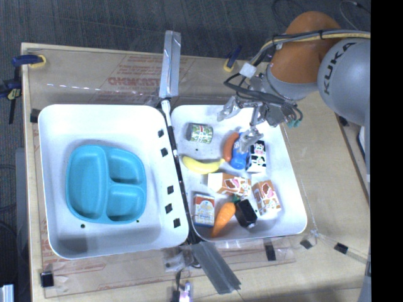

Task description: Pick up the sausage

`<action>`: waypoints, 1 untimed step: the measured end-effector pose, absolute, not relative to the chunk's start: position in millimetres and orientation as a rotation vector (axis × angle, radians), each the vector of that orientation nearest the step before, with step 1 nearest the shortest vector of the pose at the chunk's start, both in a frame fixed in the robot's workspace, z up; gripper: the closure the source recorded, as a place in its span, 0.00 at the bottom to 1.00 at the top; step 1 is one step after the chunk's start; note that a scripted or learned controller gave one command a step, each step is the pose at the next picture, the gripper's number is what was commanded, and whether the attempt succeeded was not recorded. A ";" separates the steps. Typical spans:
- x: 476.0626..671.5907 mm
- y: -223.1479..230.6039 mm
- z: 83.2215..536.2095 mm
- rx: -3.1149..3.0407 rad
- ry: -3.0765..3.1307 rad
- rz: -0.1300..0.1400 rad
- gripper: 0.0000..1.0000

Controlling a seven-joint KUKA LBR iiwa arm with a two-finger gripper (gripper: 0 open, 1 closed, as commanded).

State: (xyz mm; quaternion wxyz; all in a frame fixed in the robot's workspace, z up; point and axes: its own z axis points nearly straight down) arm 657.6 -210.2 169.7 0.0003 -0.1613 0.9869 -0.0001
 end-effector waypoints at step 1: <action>657.8 -209.3 170.1 -0.587 3.085 0.000 0.00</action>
